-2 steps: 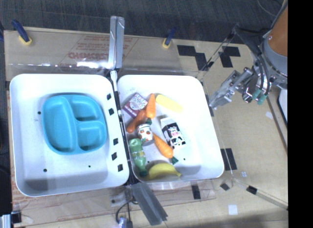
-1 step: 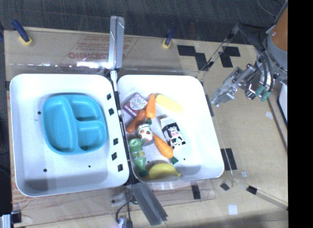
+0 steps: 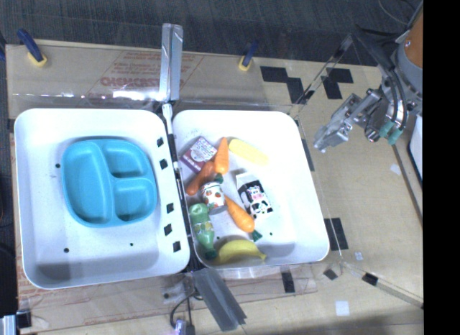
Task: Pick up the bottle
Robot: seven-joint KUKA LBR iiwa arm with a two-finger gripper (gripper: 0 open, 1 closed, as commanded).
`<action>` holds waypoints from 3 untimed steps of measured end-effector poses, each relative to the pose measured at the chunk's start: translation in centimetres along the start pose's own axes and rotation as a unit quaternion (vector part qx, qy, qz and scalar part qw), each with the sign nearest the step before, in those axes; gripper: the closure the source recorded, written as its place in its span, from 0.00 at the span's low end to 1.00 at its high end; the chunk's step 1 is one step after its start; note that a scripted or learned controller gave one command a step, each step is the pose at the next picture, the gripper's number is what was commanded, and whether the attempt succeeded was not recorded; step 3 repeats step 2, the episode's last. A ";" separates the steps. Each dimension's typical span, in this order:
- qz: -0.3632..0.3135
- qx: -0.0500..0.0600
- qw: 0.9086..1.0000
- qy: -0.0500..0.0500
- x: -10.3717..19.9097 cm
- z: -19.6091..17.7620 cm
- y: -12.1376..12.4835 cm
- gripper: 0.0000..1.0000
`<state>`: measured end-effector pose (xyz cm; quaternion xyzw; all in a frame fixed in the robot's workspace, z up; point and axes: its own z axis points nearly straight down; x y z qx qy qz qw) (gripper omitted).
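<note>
My jaws are hanging outside the right bin (image 3: pixel 305 182), over the bare tabletop (image 3: pixel 359 204) just off that bin's upper right corner, tilted down toward the view's left. I am not holding anything, and at this blur I cannot tell if the jaws are wide or narrow. I am taking the green bottle (image 3: pixel 200 224) as the target. It is lying in the right bin's lower left part, tight against the divider wall to the left bin (image 3: pixel 43 254). So from my jaws it is sitting well apart, across the whole bin, toward the left and lower in the view. Its long axis is running roughly along the divider, top to bottom in the view with a slight lean, cap end unclear. Clutter is crowding it. A banana (image 3: pixel 239 251) is touching or just beside its lower end. A small round red-spotted thing (image 3: pixel 212 195) is sitting just above it. An orange carrot (image 3: pixel 241 215) is lying just to its right, and a cow-print carton (image 3: pixel 253 197) is lying between it and me. Judgement: the coming move is asking for a long travel left and down, then jaws closing across the short width. The wall side is leaving little room for one of the jaws.
</note>
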<state>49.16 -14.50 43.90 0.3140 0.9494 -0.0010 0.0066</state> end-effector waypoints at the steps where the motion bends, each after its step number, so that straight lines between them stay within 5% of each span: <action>1: -0.002 -0.001 1.000 -0.002 -0.1 -1.1 0.1 1.00; 2: -0.136 0.001 0.991 0.007 1.1 -0.4 -0.9 1.00; 3: -0.136 0.001 0.991 0.007 1.1 -0.4 -0.9 1.00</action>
